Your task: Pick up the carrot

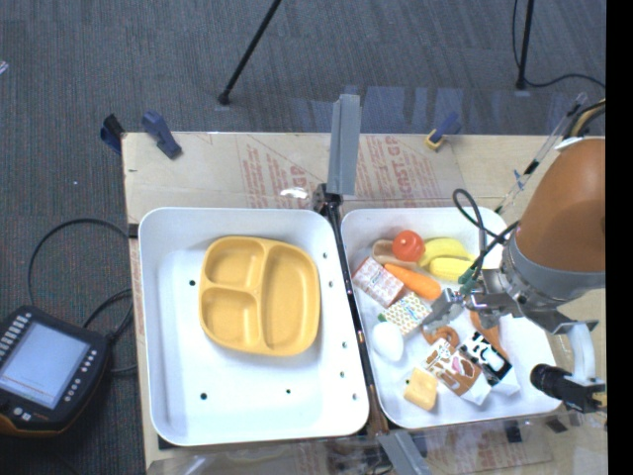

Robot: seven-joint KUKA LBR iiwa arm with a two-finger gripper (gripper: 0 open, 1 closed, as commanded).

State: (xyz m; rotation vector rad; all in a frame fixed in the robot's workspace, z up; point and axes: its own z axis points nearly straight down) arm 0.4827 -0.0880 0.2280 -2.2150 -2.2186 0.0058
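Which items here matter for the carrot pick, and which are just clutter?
For the job:
- carrot, lying in the right bin
- gripper, over that bin

Lying about:
- tomato
- banana
- egg
- cheese wedge
- small cartons
- yellow divided plate, in the left bin

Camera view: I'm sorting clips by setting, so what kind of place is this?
Probably a robotics lab test bench: a grey-and-orange robot arm reaches over two shallow white plastic bins, a handheld control pendant lies on grey carpet, and black tripod legs stand behind.
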